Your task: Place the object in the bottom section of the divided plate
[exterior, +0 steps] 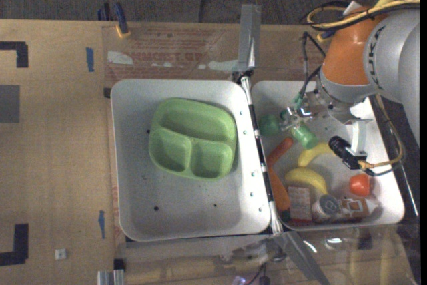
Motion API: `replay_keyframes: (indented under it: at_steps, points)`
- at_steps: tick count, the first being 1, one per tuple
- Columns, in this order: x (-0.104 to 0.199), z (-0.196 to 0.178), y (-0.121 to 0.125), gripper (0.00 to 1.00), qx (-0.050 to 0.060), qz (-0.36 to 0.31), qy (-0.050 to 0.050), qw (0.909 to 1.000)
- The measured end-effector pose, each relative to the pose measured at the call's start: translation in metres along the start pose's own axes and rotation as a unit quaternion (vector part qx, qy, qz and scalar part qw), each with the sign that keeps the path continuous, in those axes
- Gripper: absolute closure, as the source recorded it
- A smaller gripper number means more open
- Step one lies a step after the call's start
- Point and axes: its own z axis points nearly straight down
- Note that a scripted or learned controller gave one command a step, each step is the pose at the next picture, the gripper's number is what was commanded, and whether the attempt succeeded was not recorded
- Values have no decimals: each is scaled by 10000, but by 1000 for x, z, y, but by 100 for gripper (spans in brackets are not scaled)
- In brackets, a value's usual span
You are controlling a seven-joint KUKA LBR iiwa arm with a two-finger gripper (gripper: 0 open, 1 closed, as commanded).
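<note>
Your gripper (298, 111) sits low in the right bin (390, 207), at its upper left; you cannot tell its state from this angle. Just beside it lie a green bottle-shaped toy (303, 137) and a second green piece (269, 124) by the bin's left wall. Further out: two bananas (307, 178), an orange carrot (278, 189), a red tomato (359, 185). The green divided plate (193, 137) rests in the left bin (133, 210), all three sections bare.

Two white bins sit side by side: the left bin (133, 210) and the right bin (390, 207). One green divided plate (193, 138) has three sections. The right bin holds two yellow bananas (307, 177) (315, 153), one tomato (359, 185) and one carrot (279, 191).
</note>
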Motion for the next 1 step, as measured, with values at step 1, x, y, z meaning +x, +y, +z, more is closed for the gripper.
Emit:
replay_keyframes:
  at_steps: [1]
  points:
    - [20, -81, -12, 100, 1, -439, 3, 9990]
